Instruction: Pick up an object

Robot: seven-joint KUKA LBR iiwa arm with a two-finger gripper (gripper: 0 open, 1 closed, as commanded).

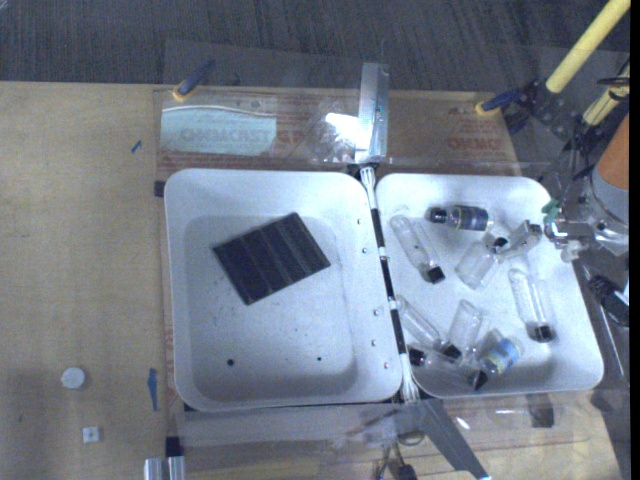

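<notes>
The right bin [575, 368] holds several small clear vials with black caps. One vial [415, 245] lies near the bin's left wall, and a dark-bodied one [458, 216] lies near the back. Another vial [529, 303] lies on the right side. A vial with a blue end [497, 353] rests at the front, beside two more clear ones [463, 322]. My gripper [558, 226] hangs over the right bin's far right rim, apart from all the vials, with nothing seen in it. A dark ribbed mat [271, 257] lies flat in the left bin [190, 368].
A clear plastic bag [220, 128] and a metal bracket [374, 113] lie behind the bins. A yellow-handled tool [590, 33] and cables stand at the back right. Small bits [72, 376] sit on the bench at the left.
</notes>
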